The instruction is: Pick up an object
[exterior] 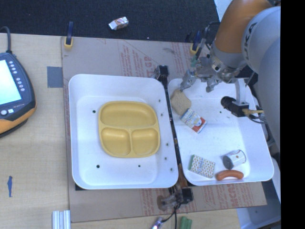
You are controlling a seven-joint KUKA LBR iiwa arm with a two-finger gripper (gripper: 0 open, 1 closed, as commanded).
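Tan block, low against the near-centre wall of the right bin, at the far end, lying flat and untouched. Gripper right above and just behind it, fingers splayed apart, nothing between them, one tip close to the block's upper edge but apart from it.

Just beside the block, nearer the camera: small carton, white with red and blue print, lettering too small to read. Down at the near end of the same bin: green patterned packet, possibly a printed sachet, no legible words; silver can on its side, dark end facing out, label unreadable; orange-red sausage along the near rim.

Over in the left bin: yellow three-part tray, plain, unmarked.

Under both bins, cardboard with faint red print, illegible. Pendant cut off by the left edge, screen washed out. Crumpled wrapper on the dark floor beyond, markings blurred.
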